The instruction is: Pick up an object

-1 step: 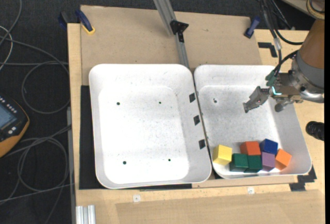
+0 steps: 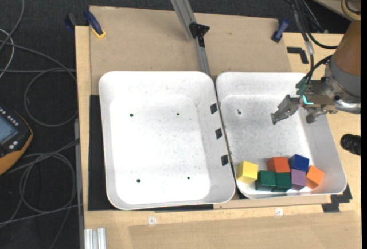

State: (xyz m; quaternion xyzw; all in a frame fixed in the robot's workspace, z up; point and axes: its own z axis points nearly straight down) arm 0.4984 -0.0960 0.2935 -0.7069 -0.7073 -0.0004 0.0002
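Observation:
Several coloured blocks lie bunched along the front edge of the right bin (image 2: 258, 127): a yellow block (image 2: 248, 171), a green block (image 2: 267, 180), a red block (image 2: 280, 164), a blue block (image 2: 300, 161), a purple block (image 2: 298, 178) and an orange block (image 2: 315, 175). My gripper (image 2: 293, 118) hangs over the right bin's right-hand middle, behind the blocks and apart from them. It is open, one grey finger (image 2: 282, 111) slanting to the left, and nothing sits between the fingers.
The left bin (image 2: 114, 144) lies beside the right one, with black clips (image 2: 218, 133) on the shared rim. A slanted metal pole (image 2: 183, 7) rises from the back. Cables run across the floor at left.

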